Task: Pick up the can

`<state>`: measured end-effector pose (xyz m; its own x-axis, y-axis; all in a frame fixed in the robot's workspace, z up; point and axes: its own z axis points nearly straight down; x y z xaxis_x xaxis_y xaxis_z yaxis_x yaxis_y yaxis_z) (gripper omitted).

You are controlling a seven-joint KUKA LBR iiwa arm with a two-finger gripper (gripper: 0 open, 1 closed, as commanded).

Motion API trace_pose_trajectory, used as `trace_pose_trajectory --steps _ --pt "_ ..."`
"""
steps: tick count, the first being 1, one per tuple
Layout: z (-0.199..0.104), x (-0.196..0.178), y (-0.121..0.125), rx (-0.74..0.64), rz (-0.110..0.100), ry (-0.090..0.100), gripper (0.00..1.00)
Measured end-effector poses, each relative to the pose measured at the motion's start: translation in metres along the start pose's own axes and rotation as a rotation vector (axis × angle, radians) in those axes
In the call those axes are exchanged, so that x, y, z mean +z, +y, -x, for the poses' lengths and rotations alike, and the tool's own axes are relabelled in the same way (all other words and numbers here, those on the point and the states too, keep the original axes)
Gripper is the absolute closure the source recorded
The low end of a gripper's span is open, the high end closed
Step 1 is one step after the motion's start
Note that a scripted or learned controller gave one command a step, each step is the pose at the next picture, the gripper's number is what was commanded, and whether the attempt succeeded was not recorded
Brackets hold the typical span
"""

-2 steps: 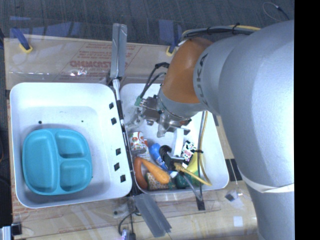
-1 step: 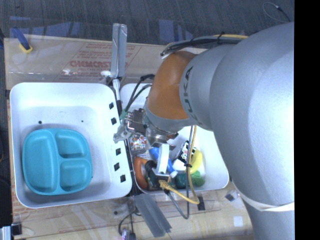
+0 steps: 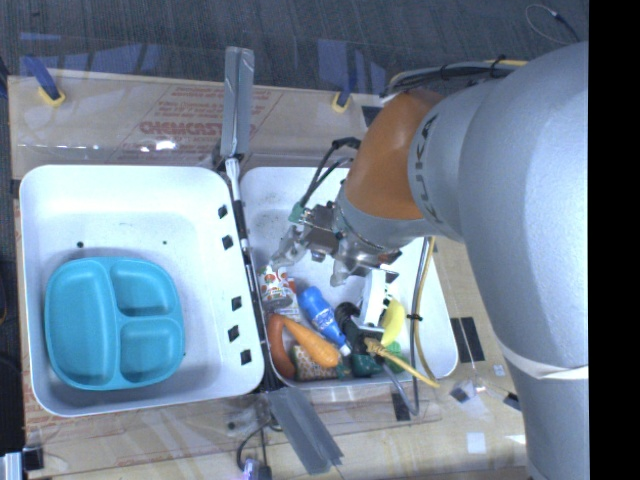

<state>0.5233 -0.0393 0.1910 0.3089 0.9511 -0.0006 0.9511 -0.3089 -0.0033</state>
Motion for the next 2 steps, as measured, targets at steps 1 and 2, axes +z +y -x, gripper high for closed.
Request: trace_pose_trajectory --steps 1,2 --pt "-0.064 0.001 -0.036 -0.027 -0.004 -0.001 0.0" --pt "-0.025 -0.034 -0.052 -0.192 -0.002 0.0 0.0"
